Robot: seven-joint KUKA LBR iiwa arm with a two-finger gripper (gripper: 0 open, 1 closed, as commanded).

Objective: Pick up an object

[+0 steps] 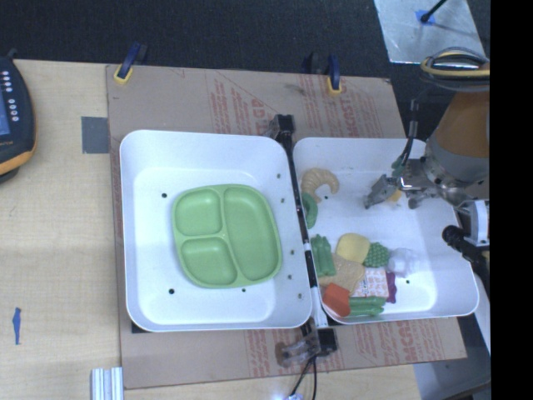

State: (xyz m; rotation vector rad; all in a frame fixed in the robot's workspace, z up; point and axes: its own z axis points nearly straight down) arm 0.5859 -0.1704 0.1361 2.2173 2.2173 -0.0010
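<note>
The gripper (pixel 381 192) is seen low over the bare upper floor of the right bin (pixel 433 307); nothing lies between its fingers, and whether they are parted or closed cannot be told. The toy food (pixel 360 275) is heaped nearer the bin's front, apart from it; a croissant (pixel 320 180) lies to its left. The approach is judged in hand; a target must next be centred under the gripper before descent.

Two white bins: left bin (pixel 133 223), right bin (pixel 433 298). One green divided plate (pixel 226 236), three compartments, in the left. Right bin: one tan croissant-shaped piece (pixel 321 179), one yellow piece (pixel 352 246), one red piece (pixel 336 297). Clustered green pieces too overlapped to count. Two clamps, yellow (pixel 127 65) and blue-yellow (pixel 333 75).
</note>
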